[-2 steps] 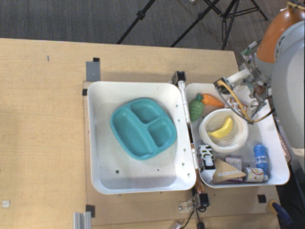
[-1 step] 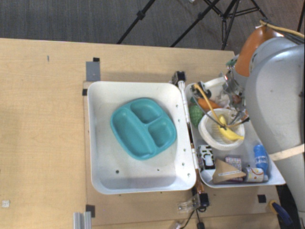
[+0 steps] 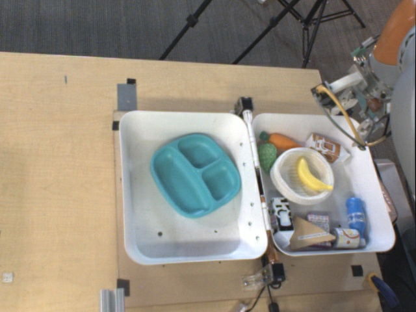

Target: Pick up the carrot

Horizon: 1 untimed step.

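Carrot [image 3: 283, 141]: seen in the right bin [image 3: 383, 203], near its far left corner, touching the white bowl [image 3: 286, 174].
Gripper [image 3: 364, 109]: held above the bin's far right corner; its opening cannot be told.

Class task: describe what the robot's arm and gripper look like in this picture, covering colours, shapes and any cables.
The arm enters at the right edge, pale grey and rounded, with an orange band above the wrist. Below it sits a cluttered grey and white metal wrist block. A yellow cable loops down from it beside dark wires. The gripper is too small and cluttered to describe.
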Each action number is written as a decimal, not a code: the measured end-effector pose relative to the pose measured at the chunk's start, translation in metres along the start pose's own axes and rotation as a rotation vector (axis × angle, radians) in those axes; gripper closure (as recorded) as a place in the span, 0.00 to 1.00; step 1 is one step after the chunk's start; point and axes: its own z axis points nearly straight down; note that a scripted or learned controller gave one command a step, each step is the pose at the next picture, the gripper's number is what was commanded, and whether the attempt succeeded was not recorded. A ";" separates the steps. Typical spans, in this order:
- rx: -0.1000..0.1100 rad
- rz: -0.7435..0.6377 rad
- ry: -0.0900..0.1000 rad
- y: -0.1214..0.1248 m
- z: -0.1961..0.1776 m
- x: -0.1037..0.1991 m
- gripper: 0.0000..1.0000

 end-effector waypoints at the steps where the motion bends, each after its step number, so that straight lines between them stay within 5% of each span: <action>1: 0.003 0.105 -0.005 -0.078 0.086 0.012 0.00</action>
